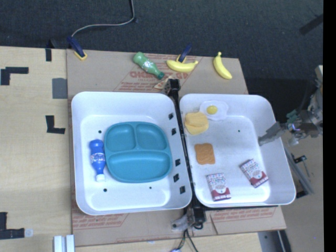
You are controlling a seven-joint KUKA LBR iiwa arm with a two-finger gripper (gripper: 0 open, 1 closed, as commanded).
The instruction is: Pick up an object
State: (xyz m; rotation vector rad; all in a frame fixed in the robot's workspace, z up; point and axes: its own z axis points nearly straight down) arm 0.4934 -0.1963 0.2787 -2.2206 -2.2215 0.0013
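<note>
Cartons first: two small red-and-white cartons [219,186] [254,172] lie apart from each other at the near edge of the right bin [278,188], the best candidates. Beyond them sit a toast slice [205,154], a bun [196,123] and a fried egg [213,109]. Gripper [294,127] hangs at the bin's right rim; finger state cannot be told. Advice: descend straight over one carton, clear of the wall.

Two white bins [84,109] sat side by side. The left one held one blue divided plate [138,152] and one blue bottle [97,159]. The right one held two small red-and-white cartons [218,186], one fried egg [212,109], one yellow bun [196,123] and one toast slice [205,154] (all toy food). Behind the bins lay two bananas [181,65] and one green bottle [147,65]
</note>
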